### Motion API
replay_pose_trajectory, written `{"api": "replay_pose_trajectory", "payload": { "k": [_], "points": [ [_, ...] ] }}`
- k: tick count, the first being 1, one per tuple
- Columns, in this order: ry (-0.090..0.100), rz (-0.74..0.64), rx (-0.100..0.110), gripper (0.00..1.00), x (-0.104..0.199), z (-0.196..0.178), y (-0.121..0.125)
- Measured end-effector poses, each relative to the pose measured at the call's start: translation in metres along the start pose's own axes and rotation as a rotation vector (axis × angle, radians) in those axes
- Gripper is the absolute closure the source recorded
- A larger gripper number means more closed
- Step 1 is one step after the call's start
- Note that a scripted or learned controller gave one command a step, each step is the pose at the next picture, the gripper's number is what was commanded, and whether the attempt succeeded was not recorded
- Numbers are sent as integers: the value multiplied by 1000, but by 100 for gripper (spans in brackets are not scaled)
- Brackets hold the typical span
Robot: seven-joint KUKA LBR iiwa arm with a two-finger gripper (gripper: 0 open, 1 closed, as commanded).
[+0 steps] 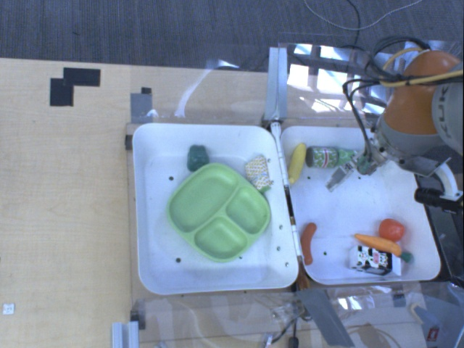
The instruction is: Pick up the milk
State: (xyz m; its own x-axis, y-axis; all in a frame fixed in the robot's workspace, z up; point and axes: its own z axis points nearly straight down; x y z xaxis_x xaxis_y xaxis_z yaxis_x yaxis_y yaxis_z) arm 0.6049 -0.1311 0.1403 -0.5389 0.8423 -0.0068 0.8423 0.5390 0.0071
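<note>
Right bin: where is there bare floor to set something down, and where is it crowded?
Bare floor runs through the middle of the right bin, bordered by the pincer and bottle above, the sausage at left, and the tomato at right. The lower right corner is crowded: tomato, carrot and milk.

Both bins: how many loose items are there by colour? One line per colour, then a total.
Green: 3, plate, small dark green item, bottle
Yellow: 1, banana
Red or orange: 3, sausage, tomato, carrot
Black and white: 1, milk
Pale patterned: 1, sponge-like piece
Total: 9
</note>
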Motion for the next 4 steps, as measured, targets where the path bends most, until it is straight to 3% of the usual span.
{"api": "replay_pose_trajectory", "payload": {
  "k": [1,2,3,4],
  "points": [
    [4,-115,2,0,86,-10,-83],
    [0,-299,1,0,58,-69,-100],
    [4,-301,3,0,43,22,-111],
    [5,-333,2,0,96,20,-77]
  ]
}}
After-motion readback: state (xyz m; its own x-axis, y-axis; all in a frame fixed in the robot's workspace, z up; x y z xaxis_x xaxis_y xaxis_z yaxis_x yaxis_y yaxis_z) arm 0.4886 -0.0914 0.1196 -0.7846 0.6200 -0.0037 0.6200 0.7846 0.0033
